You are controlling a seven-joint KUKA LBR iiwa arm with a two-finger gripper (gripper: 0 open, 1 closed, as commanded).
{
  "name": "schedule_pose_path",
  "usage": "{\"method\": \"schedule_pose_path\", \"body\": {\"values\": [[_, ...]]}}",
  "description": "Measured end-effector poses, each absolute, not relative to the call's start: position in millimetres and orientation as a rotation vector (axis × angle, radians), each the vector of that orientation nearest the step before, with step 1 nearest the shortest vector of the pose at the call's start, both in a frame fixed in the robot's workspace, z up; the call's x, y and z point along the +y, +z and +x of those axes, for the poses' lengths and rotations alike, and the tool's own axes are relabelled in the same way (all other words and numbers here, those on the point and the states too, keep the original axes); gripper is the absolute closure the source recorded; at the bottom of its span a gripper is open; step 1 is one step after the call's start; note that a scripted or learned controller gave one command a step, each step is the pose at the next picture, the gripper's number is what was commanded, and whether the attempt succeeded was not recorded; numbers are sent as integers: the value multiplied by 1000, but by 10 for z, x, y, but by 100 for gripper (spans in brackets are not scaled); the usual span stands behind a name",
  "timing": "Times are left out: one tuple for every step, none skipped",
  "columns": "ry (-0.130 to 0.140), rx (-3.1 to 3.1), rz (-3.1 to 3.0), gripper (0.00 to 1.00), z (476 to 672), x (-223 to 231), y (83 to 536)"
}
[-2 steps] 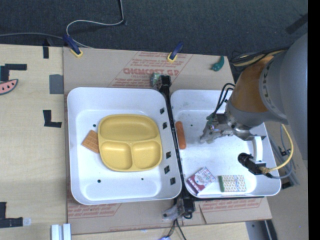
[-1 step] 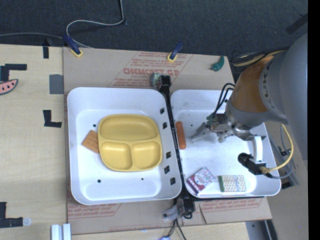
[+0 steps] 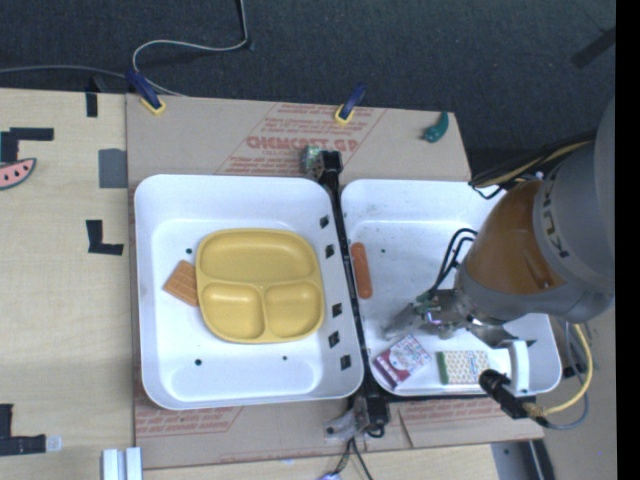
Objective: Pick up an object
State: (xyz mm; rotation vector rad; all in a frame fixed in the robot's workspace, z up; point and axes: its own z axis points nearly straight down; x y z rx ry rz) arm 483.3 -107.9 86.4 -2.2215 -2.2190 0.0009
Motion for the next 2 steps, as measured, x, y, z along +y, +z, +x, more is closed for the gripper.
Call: {"method": "schedule_pose_path", "body": {"values": [[-5, -2227, -2224, 0, 5957, -1011, 862], [0, -2228, -2223, 100, 5953, -1017, 958]]}}
